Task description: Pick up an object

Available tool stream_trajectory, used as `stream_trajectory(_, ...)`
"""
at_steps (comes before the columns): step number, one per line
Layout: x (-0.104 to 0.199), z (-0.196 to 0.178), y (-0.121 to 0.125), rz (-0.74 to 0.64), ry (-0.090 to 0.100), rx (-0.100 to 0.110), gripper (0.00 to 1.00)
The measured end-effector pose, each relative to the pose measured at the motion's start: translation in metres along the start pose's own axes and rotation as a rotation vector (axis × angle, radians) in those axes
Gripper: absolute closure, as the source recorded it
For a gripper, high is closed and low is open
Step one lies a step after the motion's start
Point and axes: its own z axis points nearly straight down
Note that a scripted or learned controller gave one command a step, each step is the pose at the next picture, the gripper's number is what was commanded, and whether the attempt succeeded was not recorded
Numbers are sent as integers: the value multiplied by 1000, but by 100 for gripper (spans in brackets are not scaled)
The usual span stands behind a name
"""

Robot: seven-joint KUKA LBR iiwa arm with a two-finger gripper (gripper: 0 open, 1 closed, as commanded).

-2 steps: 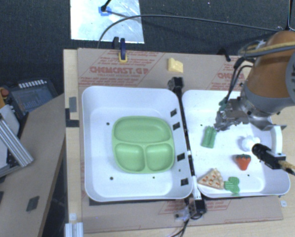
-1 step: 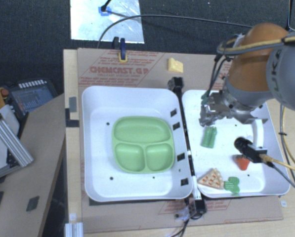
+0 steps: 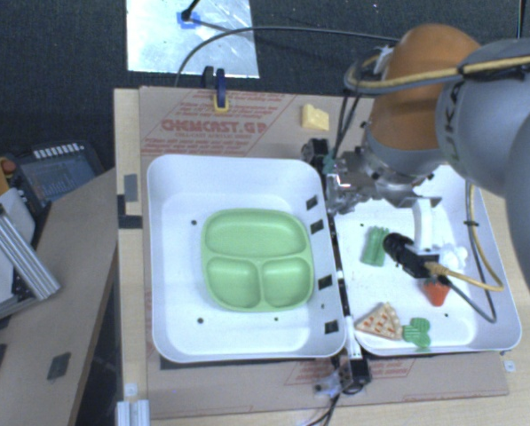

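My gripper [image 3: 338,187] hangs under the orange-banded wrist at the upper left corner of the right bin [image 3: 491,327], close to the wall between the bins. Below it in that bin lies a small green block [image 3: 374,245]. A pizza-slice toy [image 3: 380,322] and a small green leafy toy [image 3: 416,331] rest near the bin's front edge. An orange-red piece [image 3: 436,293] sits further right. Nothing shows between the gripper and any of these. The arm hides the back of the right bin.
The left bin [image 3: 171,238] holds a pale green divided plate [image 3: 256,258]. A yellow block [image 3: 315,116] lies on the cardboard behind the bins. A blue and yellow clamp [image 3: 218,87] stands at the back edge.
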Motion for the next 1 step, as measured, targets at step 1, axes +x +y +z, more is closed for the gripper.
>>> stream_trajectory(1,49,20,21,0,-1,2,100)
